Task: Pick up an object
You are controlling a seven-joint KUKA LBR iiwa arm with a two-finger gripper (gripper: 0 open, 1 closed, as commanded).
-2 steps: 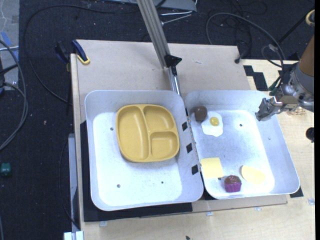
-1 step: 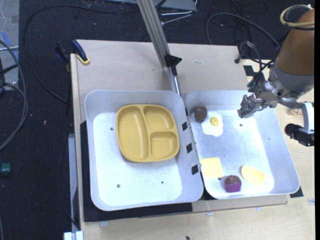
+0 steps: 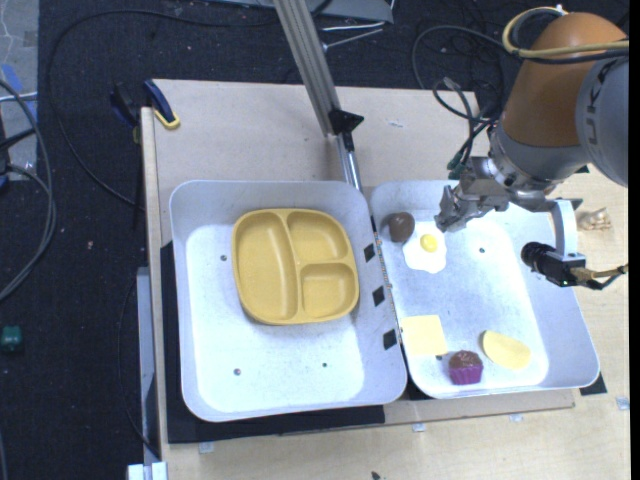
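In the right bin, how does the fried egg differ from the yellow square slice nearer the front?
The fried egg is white with a raised yellow yolk and a wavy, rounded outline; the yellow square slice is one pale yellow colour with straight edges and corners. The egg lies toward the back of the right bin, close to the gripper; the slice lies toward the front. Both lie flat.

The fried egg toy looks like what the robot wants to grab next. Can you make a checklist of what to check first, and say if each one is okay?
1. Gripper is close to the fried egg: ok, it sits just up and right of it.
2. Nothing lies on top of the egg: ok.
3. Egg has room around it: not ok, the brown ball sits right next to it.
4. Fingers open wide enough: cannot tell.
5. Gripper is carrying nothing already: cannot tell.
6. Egg is inside the right bin: ok.
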